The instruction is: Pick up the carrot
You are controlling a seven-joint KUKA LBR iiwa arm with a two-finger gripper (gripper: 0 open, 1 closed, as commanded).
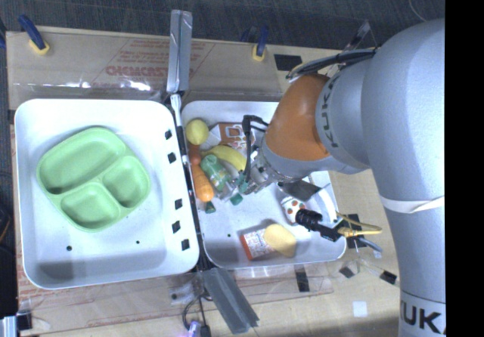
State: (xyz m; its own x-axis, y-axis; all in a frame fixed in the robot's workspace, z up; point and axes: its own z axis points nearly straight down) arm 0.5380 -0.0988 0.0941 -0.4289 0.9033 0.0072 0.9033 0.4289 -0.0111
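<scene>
**Ana:** Dark carpet surrounds a bench [91, 63] that carries two shallow white bins, side by side. Where is the carrot?

**Ben:** The carrot [201, 181] lies in the right bin [227, 258], lengthwise against its left wall, at about nine o'clock from the bin's middle. It is orange, with its narrow end pointing toward twelve.

**Ana:** What sits around it?

**Ben:** A lemon [197, 131] is just beyond it at twelve o'clock. A banana [227, 156] and a green bottle [215, 173] crowd it at three o'clock, the bottle seemingly touching it. Farther off, at five o'clock, a small red packet [257, 245] lies beside a pale yellow lump [280, 238].

**Ana:** And the hand?

**Ben:** The hand [246, 186] is low over the bottle, at three o'clock from the carrot. The wrist hides it, so I cannot tell how it is set. Nothing shows the carrot being held.

**Ana:** Why is this hard?

**Ben:** I judge the wall and the bottle leave little room on either side.

**Ana:** The left bin?

**Ben:** The left bin [38, 252] holds a green divided plate [91, 177], well apart from the work.
</scene>
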